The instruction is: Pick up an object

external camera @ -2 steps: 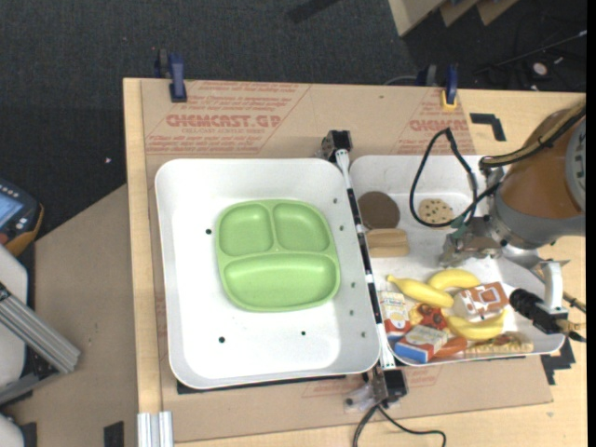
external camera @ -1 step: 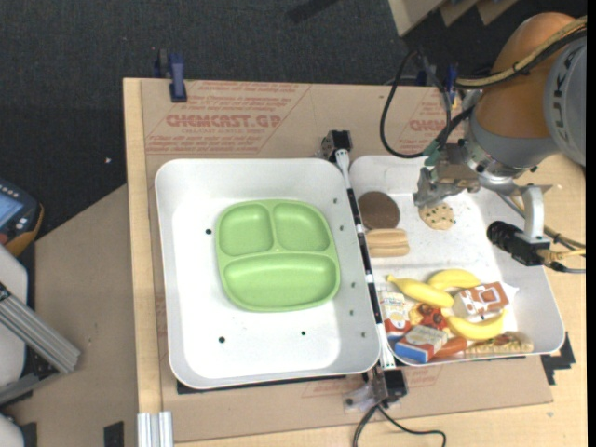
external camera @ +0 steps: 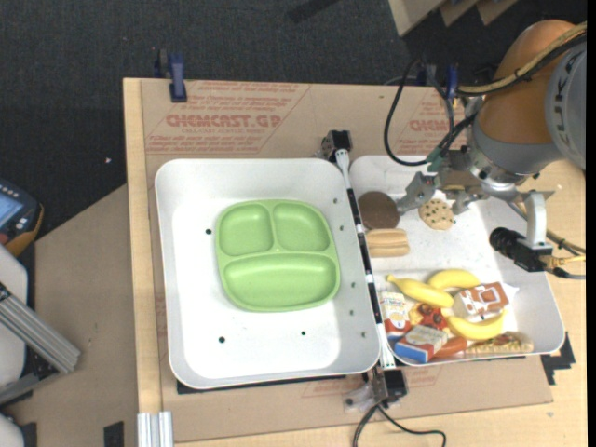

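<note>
Fingers [external camera: 416, 192] of the gripper [external camera: 436, 196] stand spread wide around the cookie [external camera: 436, 214] at the far end of the right bin [external camera: 549, 319]. Best to drop straight down, centred, then close gently so it won't crumble or skid.

Bright, even overhead light, soft shadows, mild glare, slightly grainy focus.

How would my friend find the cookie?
Look in the right-hand white bin, up at its far end by the robot's claw. The cookie is the small round tan one with dark chips, unlike the plain brown disc beside it.
</note>
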You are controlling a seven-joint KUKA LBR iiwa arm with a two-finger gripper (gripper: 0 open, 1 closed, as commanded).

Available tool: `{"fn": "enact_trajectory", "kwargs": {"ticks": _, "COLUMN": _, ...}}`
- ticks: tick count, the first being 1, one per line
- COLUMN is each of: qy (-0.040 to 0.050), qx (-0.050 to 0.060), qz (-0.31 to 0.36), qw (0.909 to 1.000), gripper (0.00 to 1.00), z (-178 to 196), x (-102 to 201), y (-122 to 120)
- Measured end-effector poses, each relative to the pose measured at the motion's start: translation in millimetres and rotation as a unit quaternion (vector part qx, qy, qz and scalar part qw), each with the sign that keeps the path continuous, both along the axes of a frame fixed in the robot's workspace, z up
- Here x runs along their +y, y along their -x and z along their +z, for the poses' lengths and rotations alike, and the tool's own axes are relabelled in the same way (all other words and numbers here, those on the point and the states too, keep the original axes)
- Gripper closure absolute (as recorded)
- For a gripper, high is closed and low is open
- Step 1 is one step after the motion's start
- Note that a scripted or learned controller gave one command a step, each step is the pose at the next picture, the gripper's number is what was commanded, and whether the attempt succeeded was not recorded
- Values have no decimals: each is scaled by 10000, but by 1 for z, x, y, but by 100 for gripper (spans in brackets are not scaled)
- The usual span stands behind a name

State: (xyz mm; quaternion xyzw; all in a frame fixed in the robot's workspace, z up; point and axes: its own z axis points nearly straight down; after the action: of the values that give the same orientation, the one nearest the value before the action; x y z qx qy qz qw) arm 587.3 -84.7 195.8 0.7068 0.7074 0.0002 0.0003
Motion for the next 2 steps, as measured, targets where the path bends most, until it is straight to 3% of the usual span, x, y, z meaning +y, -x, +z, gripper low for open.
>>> {"fn": "enact_trajectory", "kwargs": {"ticks": 1, "qy": 18, "qx": -40, "qz": -4, "qw": 10000, "gripper": 0, "z": -114, "x": -38, "y": -55}}
{"fn": "enact_trajectory", "kwargs": {"ticks": 2, "qy": 26, "qx": -51, "qz": 6, "qw": 10000, "gripper": 0, "z": -107, "x": -10, "y": -62}}
